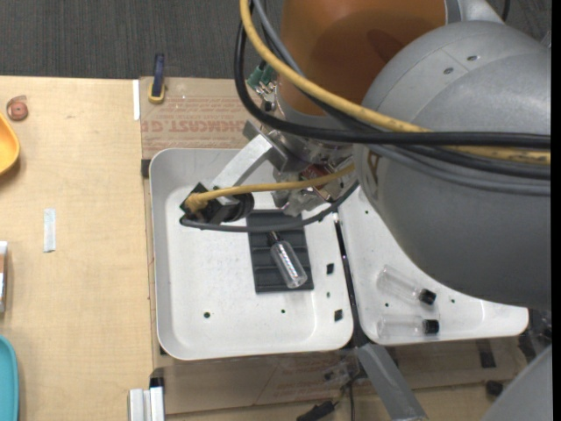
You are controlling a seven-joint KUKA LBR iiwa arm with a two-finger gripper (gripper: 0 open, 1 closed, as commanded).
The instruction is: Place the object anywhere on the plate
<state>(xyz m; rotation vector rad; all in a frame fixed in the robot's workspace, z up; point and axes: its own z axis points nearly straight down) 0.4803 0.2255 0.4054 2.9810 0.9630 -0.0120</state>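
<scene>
**Silver cylinder on the dark plate, gripper half-hidden above it**

At the far left edge of the frame an orange thing (7, 147) and, in the lower corner, a teal thing (7, 382) are both cut off, too little of either showing to name them. Near them on the wooden bench (88, 305) are a small pinkish disc (17, 109) and a short white strip (49, 231). A blue clamp (159, 74) stands at the bench's upper edge, beside a sheet of printed cardboard (202, 117).

The left bin (180, 323) sits at centre frame. In its middle lies a dark ribbed plate (266, 274), and the silver cylinder (290, 265) rests on the plate's right half, tilted on a diagonal. The plate's upper edge runs under the gripper (300, 202), which hangs just above the cylinder in the frame, apart from it. The gripper is crowded by cables and shadow, so I cannot tell whether its jaws are apart or together.

The arm (456, 147) covers the upper right of the frame and hides most of the right bin (491, 318). On the bin's visible strip lie two clear tubes with black caps, one (405, 288) just above the other (408, 327).
</scene>
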